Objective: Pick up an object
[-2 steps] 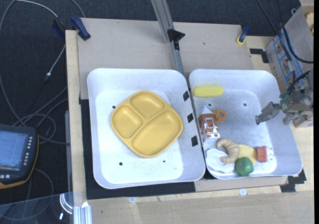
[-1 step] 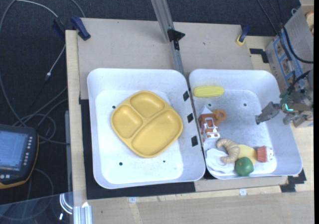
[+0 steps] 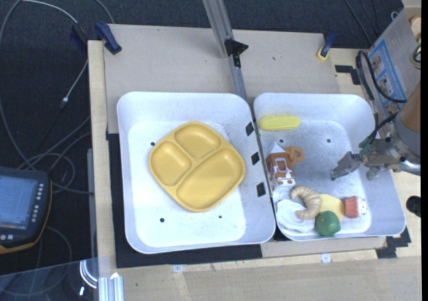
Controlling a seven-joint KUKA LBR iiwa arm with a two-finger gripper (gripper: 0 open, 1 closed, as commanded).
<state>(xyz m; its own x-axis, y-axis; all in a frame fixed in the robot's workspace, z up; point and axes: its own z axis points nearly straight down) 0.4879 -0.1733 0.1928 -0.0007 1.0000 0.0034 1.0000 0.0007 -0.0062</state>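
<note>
While the gripper (image 3: 344,167) hangs over the bare floor of the right bin (image 3: 348,107), whether it is open or closed cannot be told; nothing is seen in its grasp. Contents of the right bin: one yellow corn cob (image 3: 279,122) lying near the far left corner; one orange and white toy (image 3: 281,164) by the left wall; one tan croissant (image 3: 307,201) lying on a white dish (image 3: 286,218) at the near left corner; one green ball (image 3: 327,223) touching the croissant's near end; one yellow piece (image 3: 330,203) beside the ball; one red and white item (image 3: 353,207) just to the right of it. Contents of the left bin (image 3: 134,179): one yellow divided plate (image 3: 196,166), three compartments, lying flat at centre.
</note>
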